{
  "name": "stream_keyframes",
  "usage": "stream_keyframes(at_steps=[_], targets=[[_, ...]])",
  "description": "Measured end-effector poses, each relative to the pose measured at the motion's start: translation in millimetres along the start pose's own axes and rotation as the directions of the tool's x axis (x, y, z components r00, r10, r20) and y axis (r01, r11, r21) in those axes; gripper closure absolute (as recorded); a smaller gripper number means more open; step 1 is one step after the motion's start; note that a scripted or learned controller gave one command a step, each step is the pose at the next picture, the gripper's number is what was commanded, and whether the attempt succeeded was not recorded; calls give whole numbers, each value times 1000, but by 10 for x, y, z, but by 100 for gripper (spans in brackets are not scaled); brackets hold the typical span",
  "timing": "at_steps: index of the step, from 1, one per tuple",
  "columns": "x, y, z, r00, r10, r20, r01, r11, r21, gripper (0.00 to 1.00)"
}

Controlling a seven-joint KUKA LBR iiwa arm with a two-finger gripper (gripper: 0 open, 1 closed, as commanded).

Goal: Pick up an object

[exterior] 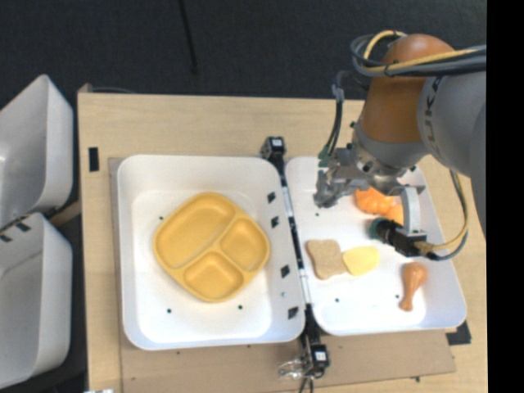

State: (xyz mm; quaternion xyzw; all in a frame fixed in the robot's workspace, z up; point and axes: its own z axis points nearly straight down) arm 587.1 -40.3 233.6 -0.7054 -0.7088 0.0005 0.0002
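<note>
Near edge of the desk (98, 219): two shallow white bins side by side; left bin (139, 318) carries a yellow three-compartment plate (211, 246), lying flat, roughly centred; right bin (442, 301) carries the loose items; nearest is a toy chicken drumstick (412, 285) near the bin's right side, thick end up-view; further in, a toast slice (325, 258) and a pale yellow chip-like piece (361, 260) touching edge to edge near the bin's left wall; beyond those an orange toy food piece (378, 202), partly hidden by the arm's hardware, exact type unclear; claw (327, 193) hangs low at the far-left part of the right bin, just left of the orange piece; cannot tell whether the claw is apart or together, and nothing visible in it; grey arm (426, 113) with orange band enters from the right above the far end of the bin.
</note>
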Motion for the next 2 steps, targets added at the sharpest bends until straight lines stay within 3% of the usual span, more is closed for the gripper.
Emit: stream_keyframes(at_steps=[2], targets=[[1056,-239,-82,1000,-4,-3,4,1000,-1,100]])
